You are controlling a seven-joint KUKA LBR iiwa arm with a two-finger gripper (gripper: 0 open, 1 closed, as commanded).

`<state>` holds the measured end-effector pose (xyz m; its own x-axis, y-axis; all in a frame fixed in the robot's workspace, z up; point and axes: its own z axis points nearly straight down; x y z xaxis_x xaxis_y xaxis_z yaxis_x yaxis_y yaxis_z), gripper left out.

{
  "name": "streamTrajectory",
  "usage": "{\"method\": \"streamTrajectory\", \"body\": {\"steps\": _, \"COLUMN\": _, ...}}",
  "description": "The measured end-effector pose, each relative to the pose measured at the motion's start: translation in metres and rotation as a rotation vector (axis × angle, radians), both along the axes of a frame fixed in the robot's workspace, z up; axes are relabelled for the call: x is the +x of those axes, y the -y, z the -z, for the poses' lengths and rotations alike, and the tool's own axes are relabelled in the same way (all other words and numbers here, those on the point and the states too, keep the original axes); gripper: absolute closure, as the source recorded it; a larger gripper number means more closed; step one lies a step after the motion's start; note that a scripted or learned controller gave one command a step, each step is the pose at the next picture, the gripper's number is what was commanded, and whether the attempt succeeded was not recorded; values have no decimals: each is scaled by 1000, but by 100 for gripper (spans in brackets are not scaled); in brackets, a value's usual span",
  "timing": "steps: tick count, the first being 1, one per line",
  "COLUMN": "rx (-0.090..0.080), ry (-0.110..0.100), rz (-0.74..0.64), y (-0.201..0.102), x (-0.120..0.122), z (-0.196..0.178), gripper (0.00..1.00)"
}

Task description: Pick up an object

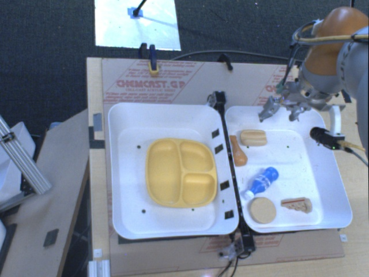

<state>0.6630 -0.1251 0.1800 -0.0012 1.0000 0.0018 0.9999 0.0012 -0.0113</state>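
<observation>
Landmark: the black divider strip (pixel 226 166) where the two shallow white bins meet; all places below are given from it.
Round tan cracker-like disc (pixel 263 210): just right of the divider's near end, on the floor of the right white bin (pixel 340 209), closest of the objects to the camera.
Brown wedge-shaped toy slice (pixel 297 205): farther right of the divider than the disc, lying flat beside it but apart from it.
Small blue plastic bottle with a white cap (pixel 262 182): right of the divider's middle, lying on its side at a slant, cap end toward the divider and just behind the disc.
Yellow compartment tray (pixel 181 172): left of the divider's middle, flat in the centre of the left white bin (pixel 130 126), its three hollows bare.
Orange-brown toy drumstick-like piece (pixel 237 150): just beside the divider on its right, lying lengthwise along it.
Tan bun-shaped toy bread (pixel 253 137): right of the drumstick-like piece, near it, toward the far half of the right bin.
Grey two-finger gripper (pixel 282 109): right of the divider's far end, above the far rim of the right bin, beyond the toy bread and apart from it.
Fingers: spread apart, with nothing between them.
Grey arm with the orange band (pixel 337 39): far right of the divider, rising behind the gripper.
Bench (pixel 63 154): light wood, carrying both bins.
</observation>
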Motion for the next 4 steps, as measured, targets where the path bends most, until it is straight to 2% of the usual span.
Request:
{"method": "streamTrajectory", "body": {"steps": 1, "rx": -2, "ry": 13, "rz": -2, "y": 0, "x": 3, "z": -8, "gripper": 0}}
{"method": "streamTrajectory", "body": {"steps": 3, "rx": -1, "ry": 10, "rz": -4, "y": -8, "x": -4, "z": 83, "gripper": 0}}
{"method": "streamTrajectory", "body": {"steps": 4, "rx": -2, "ry": 16, "rz": -4, "y": -8, "x": -2, "z": 92, "gripper": 0}}
